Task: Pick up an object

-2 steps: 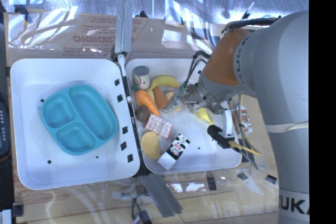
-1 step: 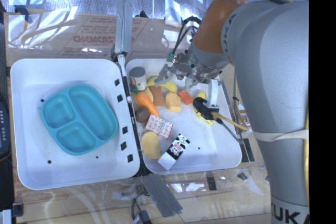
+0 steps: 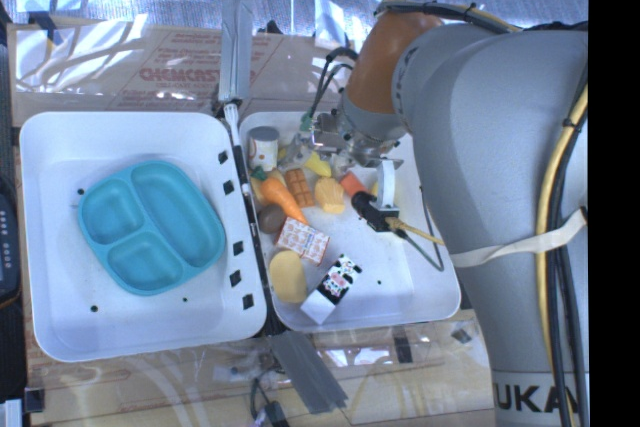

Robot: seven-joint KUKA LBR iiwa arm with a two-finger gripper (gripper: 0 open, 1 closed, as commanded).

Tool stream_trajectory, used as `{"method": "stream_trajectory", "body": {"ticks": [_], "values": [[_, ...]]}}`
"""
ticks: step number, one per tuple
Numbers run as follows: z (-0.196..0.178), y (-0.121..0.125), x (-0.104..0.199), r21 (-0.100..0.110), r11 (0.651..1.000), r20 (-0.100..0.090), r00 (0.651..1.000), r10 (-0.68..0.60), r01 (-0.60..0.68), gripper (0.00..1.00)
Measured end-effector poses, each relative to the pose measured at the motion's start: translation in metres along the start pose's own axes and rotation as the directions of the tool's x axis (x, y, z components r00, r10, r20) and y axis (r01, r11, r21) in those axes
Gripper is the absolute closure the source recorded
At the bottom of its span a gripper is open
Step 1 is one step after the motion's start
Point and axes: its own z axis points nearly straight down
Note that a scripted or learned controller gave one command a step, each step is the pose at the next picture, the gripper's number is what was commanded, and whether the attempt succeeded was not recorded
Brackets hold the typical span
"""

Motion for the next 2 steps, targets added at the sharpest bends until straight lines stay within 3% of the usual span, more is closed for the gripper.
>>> {"method": "stream_trajectory", "body": {"ticks": [1, 2], "values": [[-0.01, -0.001, 0.001, 0.006, 1.0, 0.001, 1.0, -0.007, 0.007, 1.0], [-0.107, 0.004, 0.048, -0.012, 0.999, -0.001, 0.999, -0.04, 0.04, 1.0]]}}
